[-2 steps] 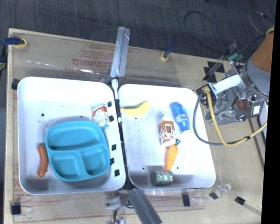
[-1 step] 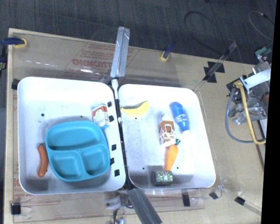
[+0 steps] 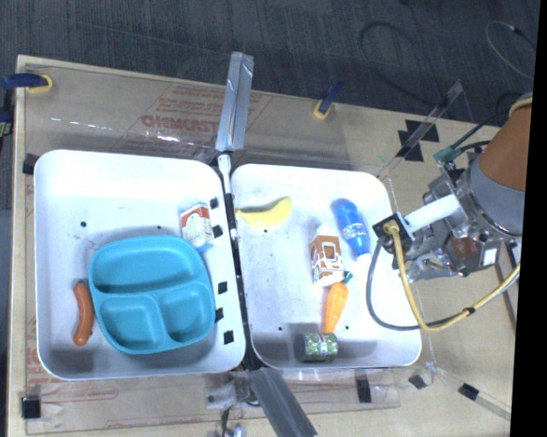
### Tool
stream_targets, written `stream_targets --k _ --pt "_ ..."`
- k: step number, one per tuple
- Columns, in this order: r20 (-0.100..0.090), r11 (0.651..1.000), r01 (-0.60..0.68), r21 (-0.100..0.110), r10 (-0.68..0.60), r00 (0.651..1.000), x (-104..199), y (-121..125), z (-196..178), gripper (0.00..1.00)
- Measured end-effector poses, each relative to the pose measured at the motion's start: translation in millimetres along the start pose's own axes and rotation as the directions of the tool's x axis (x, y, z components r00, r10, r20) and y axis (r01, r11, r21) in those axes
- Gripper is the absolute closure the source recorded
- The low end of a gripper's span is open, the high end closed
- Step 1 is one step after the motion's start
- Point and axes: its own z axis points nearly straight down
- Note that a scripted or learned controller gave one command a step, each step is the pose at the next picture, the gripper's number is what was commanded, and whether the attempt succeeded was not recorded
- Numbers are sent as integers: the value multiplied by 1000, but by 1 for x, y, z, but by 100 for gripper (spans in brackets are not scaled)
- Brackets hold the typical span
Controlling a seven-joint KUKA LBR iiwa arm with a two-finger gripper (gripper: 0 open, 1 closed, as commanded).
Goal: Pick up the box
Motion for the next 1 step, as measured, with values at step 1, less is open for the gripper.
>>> stream_targets --k 1 --pt "-2 1000 -27 0 27 1000 -6 27 -27 100"
